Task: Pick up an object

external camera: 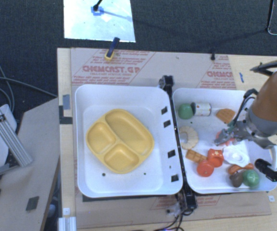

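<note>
Right of centre, the claw (223,137) sits low in the right bin (210,96) on a small reddish piece (221,139); I cannot tell whether it grips it. Plastic toy food surrounds it: a green ball (185,111), red tomato (215,157), white egg (236,155). A glossy yellow divided plate (119,140) fills the left bin (93,97).

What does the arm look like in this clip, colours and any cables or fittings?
The arm is rounded, with a wide orange band above a grey wrist section. A dark cable loops along its left side toward the gripper, which looks like dark and grey metal. A white bracket and a black cylindrical fitting stick out below the wrist.
</note>
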You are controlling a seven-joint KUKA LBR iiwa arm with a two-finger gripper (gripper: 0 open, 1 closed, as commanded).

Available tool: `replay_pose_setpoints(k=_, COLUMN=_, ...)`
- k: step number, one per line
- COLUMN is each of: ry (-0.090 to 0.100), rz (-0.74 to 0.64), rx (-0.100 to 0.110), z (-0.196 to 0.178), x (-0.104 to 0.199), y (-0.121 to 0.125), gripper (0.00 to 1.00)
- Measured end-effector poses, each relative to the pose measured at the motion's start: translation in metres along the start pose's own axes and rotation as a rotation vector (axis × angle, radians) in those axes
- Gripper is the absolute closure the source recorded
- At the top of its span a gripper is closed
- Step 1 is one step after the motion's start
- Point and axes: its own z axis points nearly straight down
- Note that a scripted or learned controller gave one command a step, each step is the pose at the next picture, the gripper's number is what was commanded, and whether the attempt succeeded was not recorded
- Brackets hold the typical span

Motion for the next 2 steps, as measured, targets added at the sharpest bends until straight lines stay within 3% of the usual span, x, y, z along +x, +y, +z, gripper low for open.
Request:
replay_pose_setpoints(k=1, ry=0.003, rz=-0.011, rx=-0.003, z=-0.101, x=0.079, y=-0.014, gripper=1.00)
replay_pose_setpoints(k=2, ry=0.004, rz=-0.012, rx=0.002, z=-0.133, x=0.163, y=-0.028, gripper=1.00)
